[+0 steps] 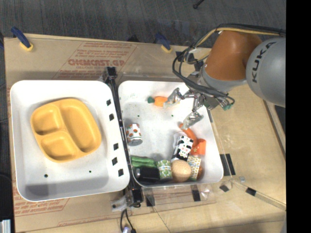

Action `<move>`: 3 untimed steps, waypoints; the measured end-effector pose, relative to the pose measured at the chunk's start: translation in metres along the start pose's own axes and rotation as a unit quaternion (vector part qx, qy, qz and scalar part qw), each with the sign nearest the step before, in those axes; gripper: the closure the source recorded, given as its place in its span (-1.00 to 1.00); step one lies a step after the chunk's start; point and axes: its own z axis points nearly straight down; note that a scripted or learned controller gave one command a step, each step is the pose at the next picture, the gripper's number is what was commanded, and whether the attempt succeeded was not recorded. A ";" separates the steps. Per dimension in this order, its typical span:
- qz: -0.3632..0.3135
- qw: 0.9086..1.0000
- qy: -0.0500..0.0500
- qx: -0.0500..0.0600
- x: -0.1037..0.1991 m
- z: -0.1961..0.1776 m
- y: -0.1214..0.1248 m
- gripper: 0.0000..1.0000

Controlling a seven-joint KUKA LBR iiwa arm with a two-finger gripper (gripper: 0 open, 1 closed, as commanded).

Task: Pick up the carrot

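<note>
I see my gripper (185, 106) hanging spread wide and holding nothing over the right bin (146, 89), one fingertip just beside the carrot (159, 100) lying near the bin's far wall, well apart from the yellow tray (65, 128) in the left bin (19, 130)

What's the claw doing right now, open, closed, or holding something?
Claw: open, fingers spread over the right bin, holding nothing; the carrot lies just beside one fingertip.
</note>
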 end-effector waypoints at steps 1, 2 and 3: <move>-0.086 0.996 0.000 0.000 -0.021 0.052 -0.004 -1.00; -0.113 0.994 -0.001 0.003 0.022 -0.036 0.001 -1.00; -0.134 0.991 0.001 -0.002 -0.004 -0.013 -0.014 -1.00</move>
